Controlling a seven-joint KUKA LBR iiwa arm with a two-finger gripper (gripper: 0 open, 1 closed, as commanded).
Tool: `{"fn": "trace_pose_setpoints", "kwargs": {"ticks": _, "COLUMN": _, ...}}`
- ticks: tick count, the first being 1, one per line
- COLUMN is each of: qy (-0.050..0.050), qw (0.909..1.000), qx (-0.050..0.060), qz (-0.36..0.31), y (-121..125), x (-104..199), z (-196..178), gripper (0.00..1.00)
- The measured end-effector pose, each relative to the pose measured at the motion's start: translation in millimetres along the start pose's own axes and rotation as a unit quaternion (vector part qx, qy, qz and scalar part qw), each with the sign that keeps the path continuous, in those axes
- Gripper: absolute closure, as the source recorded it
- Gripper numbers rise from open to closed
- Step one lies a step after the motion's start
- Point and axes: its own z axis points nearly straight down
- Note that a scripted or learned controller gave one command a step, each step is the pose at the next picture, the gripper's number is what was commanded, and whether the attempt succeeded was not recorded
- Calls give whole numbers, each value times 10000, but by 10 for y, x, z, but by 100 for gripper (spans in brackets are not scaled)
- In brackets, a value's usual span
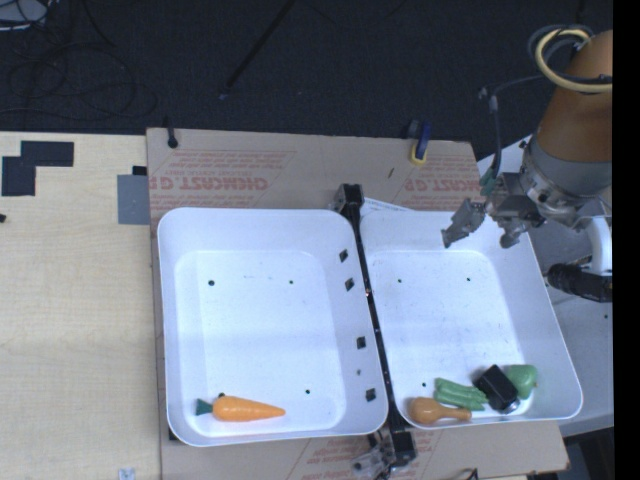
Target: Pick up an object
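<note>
This is a robotics lab, a test cell and no home or shop. Two plain white bins sit side by side on a sheet of printed cardboard laid over a pale wood table, clipped at the back edge by a blue and yellow clamp just left of the claw. An industrial arm with a looped cable stands over the right bin. Loose black cables trail across the dark floor far to the claw's left. Toy food, a plastic carrot among it, lies in the bins well below the claw.
</note>
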Motion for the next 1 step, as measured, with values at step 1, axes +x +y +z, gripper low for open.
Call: {"fn": "trace_pose_setpoints", "kwargs": {"ticks": 1, "qy": 1, "qw": 10000, "qx": -61, "qz": -33, "y": 135, "x": 646, "z": -1226, "gripper": 0}}
